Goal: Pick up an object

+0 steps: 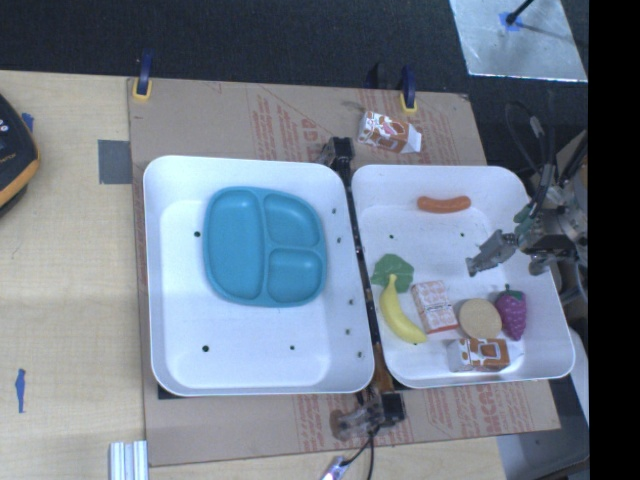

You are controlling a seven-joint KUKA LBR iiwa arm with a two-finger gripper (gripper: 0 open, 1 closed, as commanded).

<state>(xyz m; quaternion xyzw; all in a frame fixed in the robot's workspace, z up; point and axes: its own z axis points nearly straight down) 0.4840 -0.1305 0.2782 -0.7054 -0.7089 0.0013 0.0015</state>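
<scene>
The right bin holds several toy foods. A sausage lies at the back. Green broccoli sits beside a yellow banana on the left side. A small printed box, a round tan bun, purple grapes and a carton crowd the front. My gripper hangs at the bin's right side, above the bare floor behind the bun and grapes, with nothing visibly in it.
In the left bin lies a blue divided plate. A snack packet rests on the cardboard behind the bins. A yellow and black device sits at the far left edge.
</scene>
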